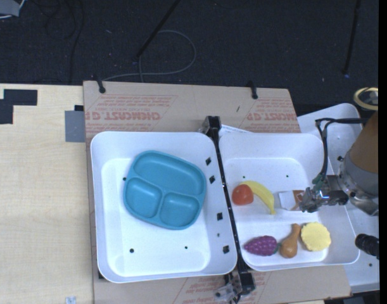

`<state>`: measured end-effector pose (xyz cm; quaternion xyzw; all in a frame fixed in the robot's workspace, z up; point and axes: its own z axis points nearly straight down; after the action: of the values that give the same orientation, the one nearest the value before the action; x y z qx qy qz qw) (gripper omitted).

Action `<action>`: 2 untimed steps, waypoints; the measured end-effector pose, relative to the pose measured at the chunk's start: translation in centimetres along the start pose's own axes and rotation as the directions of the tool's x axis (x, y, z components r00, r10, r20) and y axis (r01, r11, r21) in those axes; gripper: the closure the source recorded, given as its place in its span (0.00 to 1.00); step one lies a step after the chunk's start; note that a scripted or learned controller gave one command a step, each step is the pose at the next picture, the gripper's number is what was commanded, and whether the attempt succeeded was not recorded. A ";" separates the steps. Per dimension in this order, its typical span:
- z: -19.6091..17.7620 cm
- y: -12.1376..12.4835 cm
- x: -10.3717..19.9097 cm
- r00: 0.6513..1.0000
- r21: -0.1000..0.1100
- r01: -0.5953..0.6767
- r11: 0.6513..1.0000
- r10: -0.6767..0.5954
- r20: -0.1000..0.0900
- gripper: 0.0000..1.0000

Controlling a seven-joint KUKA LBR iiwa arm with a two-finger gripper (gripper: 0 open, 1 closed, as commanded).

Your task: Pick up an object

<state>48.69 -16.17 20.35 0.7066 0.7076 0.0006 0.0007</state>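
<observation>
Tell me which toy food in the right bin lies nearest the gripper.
The round yellow piece, just below the gripper. The drumstick, banana, tomato and grapes lie farther left.

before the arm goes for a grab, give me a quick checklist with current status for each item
1. Objects sit in the right bin: ok. A tomato, banana, grapes, drumstick and yellow round piece lie there.
2. Gripper is over the right bin: ok, near its right side.
3. Finger state: cannot tell.
4. Nothing is held yet: cannot tell; a small pale item lies just left of the gripper.
5. Targets are well separated: not ok. The tomato touches the banana, and the drumstick lies against the yellow round piece.
6. Left bin is kept apart: ok, it holds the blue divided plate.
</observation>
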 end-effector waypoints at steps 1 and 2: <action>-4.7 -0.3 -0.9 1.000 -0.001 -0.001 1.000 0.001 0.001 1.00; -6.9 -0.2 -1.0 1.000 0.002 0.000 1.000 0.000 0.000 1.00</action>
<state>48.46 -17.20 27.24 0.7066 0.7077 0.0000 0.0001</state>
